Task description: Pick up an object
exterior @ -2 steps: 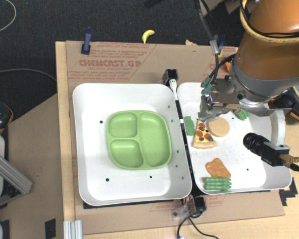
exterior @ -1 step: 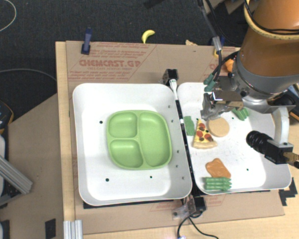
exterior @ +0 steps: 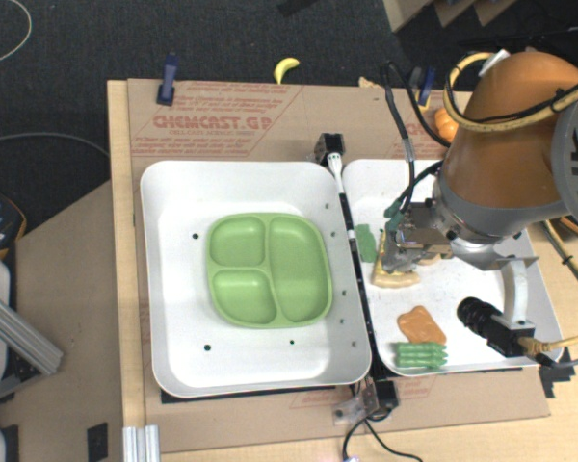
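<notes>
The bench (exterior: 222, 123) is basically a brown board with red lettering printed on it. The left bin (exterior: 164, 258) and right bin (exterior: 376, 176), both white, sit side by side on it, and a blue clamp (exterior: 167, 78) grips its far edge.

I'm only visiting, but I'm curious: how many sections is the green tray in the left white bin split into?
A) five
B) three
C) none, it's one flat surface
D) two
B: the green tray lying in the left bin shows raised ridges that mark off two smaller sections along one side and one long section along the other.
</notes>
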`<state>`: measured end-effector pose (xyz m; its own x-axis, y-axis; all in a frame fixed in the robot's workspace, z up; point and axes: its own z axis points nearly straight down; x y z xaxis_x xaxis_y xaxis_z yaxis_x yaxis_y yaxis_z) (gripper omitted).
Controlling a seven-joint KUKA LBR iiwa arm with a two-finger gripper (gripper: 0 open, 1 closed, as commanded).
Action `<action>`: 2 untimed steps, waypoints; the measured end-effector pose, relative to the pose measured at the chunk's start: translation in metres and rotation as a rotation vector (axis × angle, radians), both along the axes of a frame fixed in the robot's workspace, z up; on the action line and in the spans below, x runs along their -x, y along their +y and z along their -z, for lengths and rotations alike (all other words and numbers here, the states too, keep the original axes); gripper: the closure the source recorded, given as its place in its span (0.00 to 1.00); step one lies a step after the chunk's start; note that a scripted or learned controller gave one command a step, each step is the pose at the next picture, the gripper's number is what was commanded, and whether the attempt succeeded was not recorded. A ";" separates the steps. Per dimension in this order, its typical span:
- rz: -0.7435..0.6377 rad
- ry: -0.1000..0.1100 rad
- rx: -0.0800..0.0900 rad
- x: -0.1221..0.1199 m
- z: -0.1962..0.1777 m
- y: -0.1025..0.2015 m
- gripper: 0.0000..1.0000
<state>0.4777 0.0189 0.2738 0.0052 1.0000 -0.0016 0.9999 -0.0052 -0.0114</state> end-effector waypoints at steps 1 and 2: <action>-0.013 -0.023 -0.005 -0.003 -0.091 0.055 1.00; -0.007 -0.015 -0.002 -0.002 -0.096 0.052 1.00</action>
